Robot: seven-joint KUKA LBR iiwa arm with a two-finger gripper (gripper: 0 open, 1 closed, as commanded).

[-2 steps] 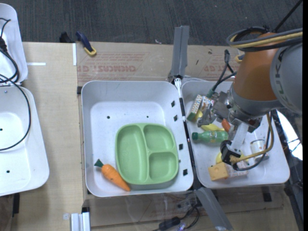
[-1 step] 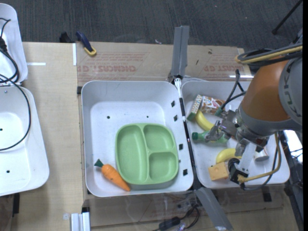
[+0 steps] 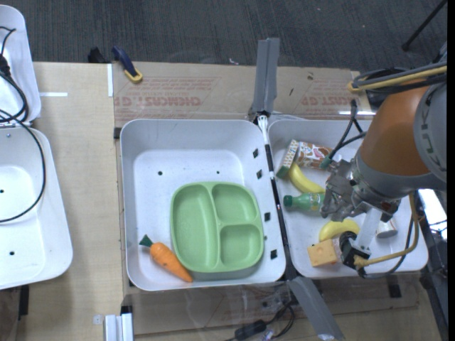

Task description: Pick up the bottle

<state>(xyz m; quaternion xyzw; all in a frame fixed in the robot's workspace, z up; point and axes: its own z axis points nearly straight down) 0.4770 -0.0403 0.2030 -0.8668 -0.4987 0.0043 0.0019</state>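
The bottle [image 3: 303, 202] is small, with a green cap and yellowish-green contents. It lies on its side in the middle of the right bin [image 3: 419, 256], cap pointing left. My gripper [image 3: 333, 203] hangs low over the bottle's right end, below the orange wrist band [image 3: 394, 137]. The gripper body hides that end of the bottle, so I cannot see whether it has hold of it.
Around the bottle lie a banana [image 3: 304, 181], a snack packet [image 3: 307, 153], a second banana [image 3: 337, 229] and a yellow cheese block [image 3: 322, 254]. The left bin [image 3: 142, 155] holds a green divided plate [image 3: 217, 226] and a carrot [image 3: 168, 257].
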